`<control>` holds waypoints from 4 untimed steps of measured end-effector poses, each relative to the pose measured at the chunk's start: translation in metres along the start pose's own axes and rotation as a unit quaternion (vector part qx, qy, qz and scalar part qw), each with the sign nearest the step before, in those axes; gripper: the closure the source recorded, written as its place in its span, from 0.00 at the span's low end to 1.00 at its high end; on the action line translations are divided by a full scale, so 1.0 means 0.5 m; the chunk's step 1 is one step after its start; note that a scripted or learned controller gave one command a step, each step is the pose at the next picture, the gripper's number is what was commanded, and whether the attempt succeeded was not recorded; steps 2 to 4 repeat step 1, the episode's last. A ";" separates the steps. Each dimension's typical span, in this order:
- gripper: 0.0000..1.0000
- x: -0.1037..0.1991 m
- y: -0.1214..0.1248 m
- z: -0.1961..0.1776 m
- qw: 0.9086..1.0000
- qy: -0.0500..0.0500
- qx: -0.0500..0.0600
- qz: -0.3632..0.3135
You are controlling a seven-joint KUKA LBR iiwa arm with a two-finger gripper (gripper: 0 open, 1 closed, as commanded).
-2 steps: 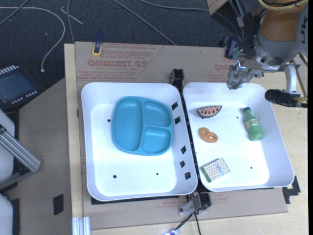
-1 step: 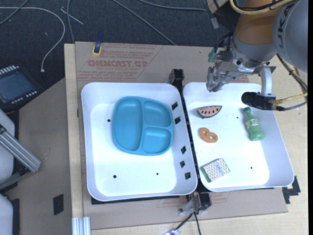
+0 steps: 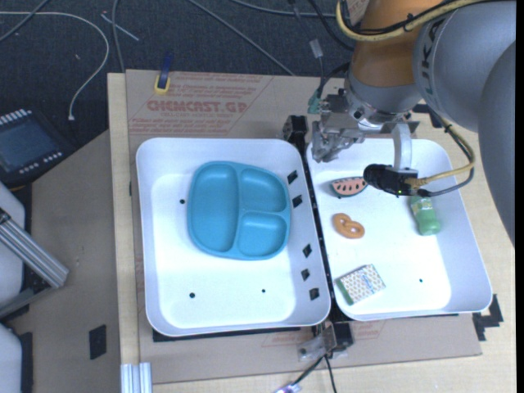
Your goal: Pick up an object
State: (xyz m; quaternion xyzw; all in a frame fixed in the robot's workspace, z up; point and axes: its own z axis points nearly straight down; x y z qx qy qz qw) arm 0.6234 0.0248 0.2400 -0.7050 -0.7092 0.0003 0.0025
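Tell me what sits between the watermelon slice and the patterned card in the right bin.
In the camera view, the pretzel lies between the watermelon slice above it and the patterned card below it, apart from both.

The grey arm [image 3: 467, 47] runs off the top and right edges, so its upper part is cut away. Its bulk hides the far right corner of the right bin [image 3: 458, 244]. The pincer [image 3: 329, 142] is small and dark against the bin rim; how its tips stand cannot be told. The print on the small patterned packet [image 3: 361, 282] is too fine to read.
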 end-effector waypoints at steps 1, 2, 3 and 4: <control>1.00 0.107 -0.002 -0.012 1.000 0.000 -0.002 0.000; 1.00 0.107 -0.002 -0.012 1.000 0.000 -0.002 0.000; 1.00 0.107 -0.002 -0.012 1.000 0.000 -0.002 0.000; 1.00 0.107 -0.002 -0.012 1.000 0.000 -0.002 0.000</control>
